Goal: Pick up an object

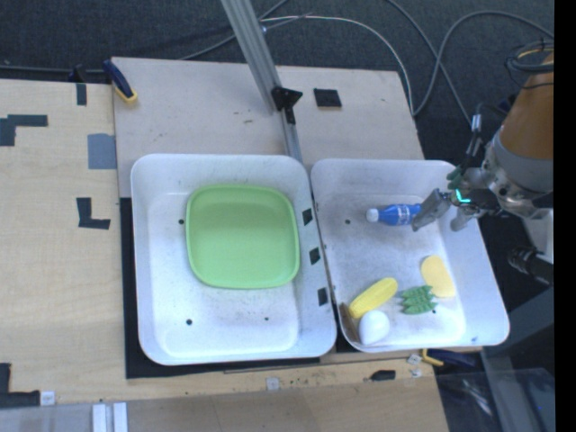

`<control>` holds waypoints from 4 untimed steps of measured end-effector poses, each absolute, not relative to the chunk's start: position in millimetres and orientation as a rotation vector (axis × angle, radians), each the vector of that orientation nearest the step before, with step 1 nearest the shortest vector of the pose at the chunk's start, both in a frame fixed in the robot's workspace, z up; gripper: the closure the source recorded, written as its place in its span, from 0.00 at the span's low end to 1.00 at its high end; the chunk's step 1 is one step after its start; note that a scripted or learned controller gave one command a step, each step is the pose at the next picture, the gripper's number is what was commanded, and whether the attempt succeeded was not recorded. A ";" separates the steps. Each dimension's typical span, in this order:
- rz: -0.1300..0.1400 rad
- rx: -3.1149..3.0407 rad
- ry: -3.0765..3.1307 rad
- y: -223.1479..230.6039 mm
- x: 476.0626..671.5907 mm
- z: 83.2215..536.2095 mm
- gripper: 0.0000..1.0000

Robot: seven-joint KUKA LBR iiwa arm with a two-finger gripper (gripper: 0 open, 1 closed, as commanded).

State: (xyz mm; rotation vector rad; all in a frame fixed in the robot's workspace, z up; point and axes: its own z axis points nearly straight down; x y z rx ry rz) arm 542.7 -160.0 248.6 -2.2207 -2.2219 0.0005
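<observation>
The end effector [443, 211] hangs over the far right part of the right bin [477, 327], its two fingers apart and holding nothing. I judge this is the approach step. The nearest object is the small blue bottle [394, 214], lying on its side just beside the fingers. The next move calls for coming down so that the fingers stand on both sides of it. The bottle's label is too small to read.

Wooden bench [54, 241], two white bins [153, 241] side by side
</observation>
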 end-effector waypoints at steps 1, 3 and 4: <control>0.001 -2.221 -2.222 -160.0 542.6 248.5 0.00; 0.005 -2.218 -2.219 -158.2 528.5 145.3 0.00; 0.004 -2.218 -2.219 -157.6 527.2 92.9 0.00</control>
